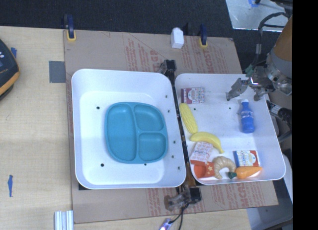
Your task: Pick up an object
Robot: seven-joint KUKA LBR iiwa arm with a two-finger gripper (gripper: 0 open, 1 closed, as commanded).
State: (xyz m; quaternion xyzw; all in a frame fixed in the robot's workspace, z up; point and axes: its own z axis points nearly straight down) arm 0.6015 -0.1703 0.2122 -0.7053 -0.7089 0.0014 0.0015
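My gripper (247, 93) hangs over the far right part of the right bin (218, 111). It is open, with its two fingers spread apart and nothing between them. A blue bottle (246, 116) lies on the bin floor just in front of the gripper, apart from it. Along the bin's left side lie a small pink-labelled box (193, 95), a yellow corn cob (188, 117) and a banana (206, 138). At the front of the bin are a white and red packet (201, 152), a croissant (223, 164), a carrot (246, 173) and a small carton (247, 158).
The left bin (89, 105) holds a blue divided plate (136, 132). Clamps (202, 35) and a white block (177, 38) stand at the bench's far edge. A dark device (6, 70) sits at the far left.
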